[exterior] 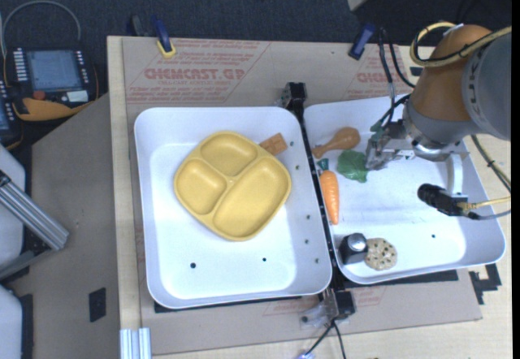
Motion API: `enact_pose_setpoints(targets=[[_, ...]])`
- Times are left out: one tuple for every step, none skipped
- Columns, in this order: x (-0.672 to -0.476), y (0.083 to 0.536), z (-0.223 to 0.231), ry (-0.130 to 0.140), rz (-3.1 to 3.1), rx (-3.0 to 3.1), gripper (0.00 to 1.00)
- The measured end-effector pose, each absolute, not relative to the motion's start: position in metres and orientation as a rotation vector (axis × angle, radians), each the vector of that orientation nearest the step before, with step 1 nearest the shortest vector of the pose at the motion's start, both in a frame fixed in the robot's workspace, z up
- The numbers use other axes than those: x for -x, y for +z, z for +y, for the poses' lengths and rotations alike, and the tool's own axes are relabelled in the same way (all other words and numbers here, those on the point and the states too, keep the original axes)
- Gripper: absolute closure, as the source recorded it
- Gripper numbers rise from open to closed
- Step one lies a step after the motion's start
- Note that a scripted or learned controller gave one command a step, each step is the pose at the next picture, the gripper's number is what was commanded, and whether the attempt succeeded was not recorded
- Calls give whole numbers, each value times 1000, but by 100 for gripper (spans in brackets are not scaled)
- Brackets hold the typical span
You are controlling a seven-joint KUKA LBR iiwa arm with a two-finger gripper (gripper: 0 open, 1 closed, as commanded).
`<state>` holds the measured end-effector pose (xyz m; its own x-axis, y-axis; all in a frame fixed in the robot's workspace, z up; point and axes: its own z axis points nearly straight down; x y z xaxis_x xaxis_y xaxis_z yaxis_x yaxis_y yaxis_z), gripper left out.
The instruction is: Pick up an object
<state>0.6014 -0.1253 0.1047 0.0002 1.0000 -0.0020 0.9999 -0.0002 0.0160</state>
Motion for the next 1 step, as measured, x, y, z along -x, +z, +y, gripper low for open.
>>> enact_pose_setpoints(targets=[[-610, 152, -130, 5, 2218, -2216, 100]])
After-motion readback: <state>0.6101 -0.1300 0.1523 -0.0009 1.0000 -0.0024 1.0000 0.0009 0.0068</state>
